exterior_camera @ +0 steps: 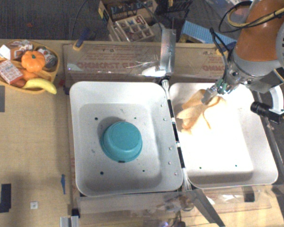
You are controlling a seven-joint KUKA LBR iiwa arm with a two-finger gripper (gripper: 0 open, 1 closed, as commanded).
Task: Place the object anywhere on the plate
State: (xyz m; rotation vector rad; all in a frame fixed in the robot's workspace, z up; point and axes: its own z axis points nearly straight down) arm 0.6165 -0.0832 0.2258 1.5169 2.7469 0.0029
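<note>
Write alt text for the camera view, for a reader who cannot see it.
The gripper sits at the top of a tan, banana-peel-like object in the right bin. An upturned teal plate lies in the left bin, with a fruit basket beyond.

The wooden bench (28, 141) bore two white bins (80, 108) side by side, with a fruit bowl (19, 82) at its far left corner.

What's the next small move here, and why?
Probably lift the gripper a little. It sits at the upper end of the tan object in the right bin, while the teal plate lies in the left bin. A rise would show whether the grasp holds.
</note>
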